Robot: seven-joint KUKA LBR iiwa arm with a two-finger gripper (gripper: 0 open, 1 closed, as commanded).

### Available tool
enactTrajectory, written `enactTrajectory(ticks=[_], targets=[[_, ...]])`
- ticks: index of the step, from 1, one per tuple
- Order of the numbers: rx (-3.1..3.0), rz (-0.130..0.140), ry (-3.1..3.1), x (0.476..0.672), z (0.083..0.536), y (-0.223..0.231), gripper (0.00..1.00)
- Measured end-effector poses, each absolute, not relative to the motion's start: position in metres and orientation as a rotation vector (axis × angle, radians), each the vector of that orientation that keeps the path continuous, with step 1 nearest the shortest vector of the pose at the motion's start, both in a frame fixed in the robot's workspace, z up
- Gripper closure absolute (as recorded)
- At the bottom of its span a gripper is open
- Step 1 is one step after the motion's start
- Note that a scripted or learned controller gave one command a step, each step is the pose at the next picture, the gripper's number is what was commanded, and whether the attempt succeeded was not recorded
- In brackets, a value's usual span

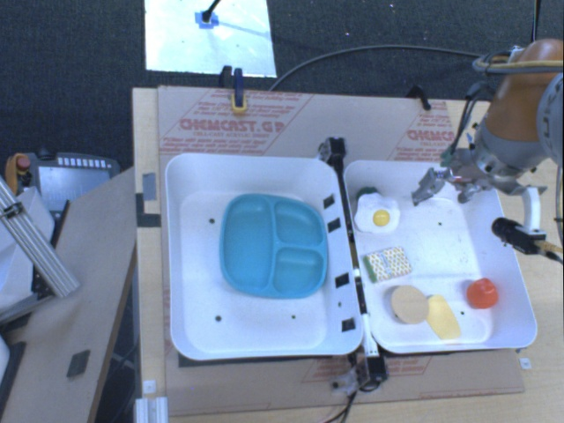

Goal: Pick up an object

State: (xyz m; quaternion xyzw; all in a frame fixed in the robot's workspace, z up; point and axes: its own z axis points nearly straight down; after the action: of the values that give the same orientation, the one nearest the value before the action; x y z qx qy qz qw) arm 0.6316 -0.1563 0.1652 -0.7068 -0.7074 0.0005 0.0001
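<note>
My gripper (447,189) hangs over the far part of the right bin (520,324), open, with nothing between its fingers. A toy fried egg (378,215) lies just to its left, with a small green piece (367,193) behind it. Nearer the front are a speckled green-and-white square (388,262), a round tan disc (409,304), a yellow piece (443,316) touching the disc, and a red-orange piece (481,293) toward the right wall.
The left bin (189,236) holds a blue divided plate (271,245). A black divider with clips (345,236) runs between the two bins. The bins rest on a cardboard sheet (264,122).
</note>
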Motion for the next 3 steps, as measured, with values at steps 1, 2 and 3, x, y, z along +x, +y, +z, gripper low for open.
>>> enactTrajectory(ticks=[1,2,3], targets=[[-2.220,0.003,-2.220,0.631,0.104,-0.162,0.00],[-2.223,-0.002,-2.224,0.633,0.118,-0.162,1.00],[-2.226,-0.006,-2.225,0.632,0.163,-0.162,1.00]])
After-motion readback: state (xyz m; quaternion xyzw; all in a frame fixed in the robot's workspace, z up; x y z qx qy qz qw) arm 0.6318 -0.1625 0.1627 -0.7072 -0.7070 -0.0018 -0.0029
